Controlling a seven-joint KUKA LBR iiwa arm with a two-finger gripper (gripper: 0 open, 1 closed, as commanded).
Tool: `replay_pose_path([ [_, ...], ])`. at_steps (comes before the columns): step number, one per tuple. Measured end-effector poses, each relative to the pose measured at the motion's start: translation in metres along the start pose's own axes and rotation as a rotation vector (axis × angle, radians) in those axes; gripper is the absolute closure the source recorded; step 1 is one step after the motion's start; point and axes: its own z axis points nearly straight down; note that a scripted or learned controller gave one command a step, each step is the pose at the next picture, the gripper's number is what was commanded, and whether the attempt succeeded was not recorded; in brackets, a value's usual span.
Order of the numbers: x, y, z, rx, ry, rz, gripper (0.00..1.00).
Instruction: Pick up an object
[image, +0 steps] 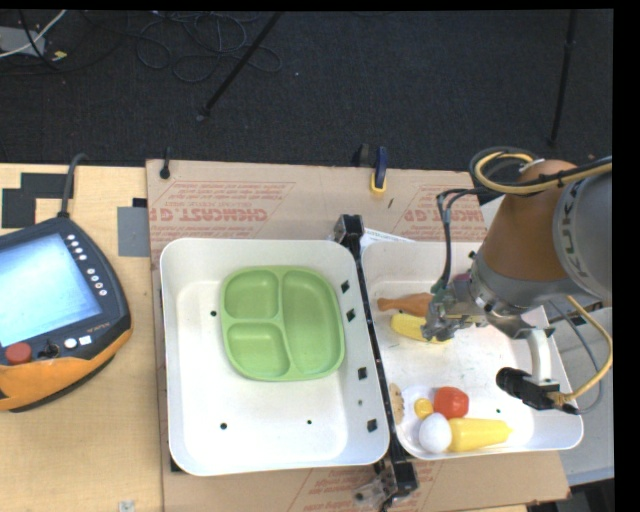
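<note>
My gripper (436, 328) is low in the right bin (560, 432), reaching in from the right. It sits right at the right end of a yellow banana-like piece (407, 326) and partly covers it. A brown-orange piece (403, 302) lies just behind the yellow one, to the left of the gripper. At the front of this bin lie a red tomato (452, 402), a white egg (434, 433), a long yellow piece (479, 432) and a small yellow bit (423, 407).
The left bin (190, 420) holds a green divided plate (282, 323). A flat tan biscuit (397, 403) lies by the right bin's left wall. A black divider (362, 340) runs between the bins. A handheld control pendant (55, 300) rests on the bench at far left.
</note>
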Motion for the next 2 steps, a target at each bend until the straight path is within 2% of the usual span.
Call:
replay_pose_path([
  [1,0.004,0.009,-0.057,-0.001,0.000,0.000,1.00],
  [2,0.002,0.009,-0.070,0.004,0.000,0.001,1.00],
])
